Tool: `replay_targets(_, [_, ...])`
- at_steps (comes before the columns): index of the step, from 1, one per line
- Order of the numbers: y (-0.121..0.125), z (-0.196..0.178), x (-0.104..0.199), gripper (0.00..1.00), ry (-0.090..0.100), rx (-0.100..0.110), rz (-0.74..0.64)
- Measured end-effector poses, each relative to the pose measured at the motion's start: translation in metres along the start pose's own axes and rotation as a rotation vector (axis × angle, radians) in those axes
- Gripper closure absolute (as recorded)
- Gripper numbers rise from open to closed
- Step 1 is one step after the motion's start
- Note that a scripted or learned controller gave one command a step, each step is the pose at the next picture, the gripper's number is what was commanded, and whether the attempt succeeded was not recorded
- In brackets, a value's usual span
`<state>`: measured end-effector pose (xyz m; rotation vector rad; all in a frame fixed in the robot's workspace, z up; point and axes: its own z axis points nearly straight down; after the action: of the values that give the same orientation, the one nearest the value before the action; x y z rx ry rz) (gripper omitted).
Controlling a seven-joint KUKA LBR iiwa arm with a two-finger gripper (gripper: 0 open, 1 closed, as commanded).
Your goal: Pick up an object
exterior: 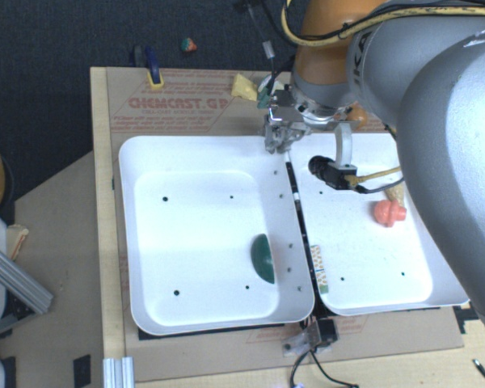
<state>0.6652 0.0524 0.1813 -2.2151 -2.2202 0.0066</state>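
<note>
2 shallow white bins are set side by side on a brown cardboard sheet (186, 103) printed with red lettering. The gripper (278, 139) is seen at the far side of the bench, over the far rim where the left bin (145, 217) meets the right bin (364, 289). Whether it is spread or pressed together cannot be told from this view, and nothing can be made out in its grasp.

A dark green oval object (263, 259) is found in the left bin, lying against the right wall toward the near side. A pink lumpy object (389, 212) is found in the right bin, toward its right side and about midway between far and near, well apart from the gripper.

A blue and yellow clamp (153, 68) is fixed at the far left edge of the cardboard.
</note>
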Motion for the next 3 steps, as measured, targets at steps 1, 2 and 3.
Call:
replay_targets(1, [-0.040,-0.003,-0.021,1.00,-0.001,-0.001,0.004])
replay_targets(2, [-0.101,-0.003,-0.078,1.00,0.000,0.000,0.008])
replay_targets(3, [0.006,-0.162,-0.041,1.00,-0.001,-0.031,-0.004])
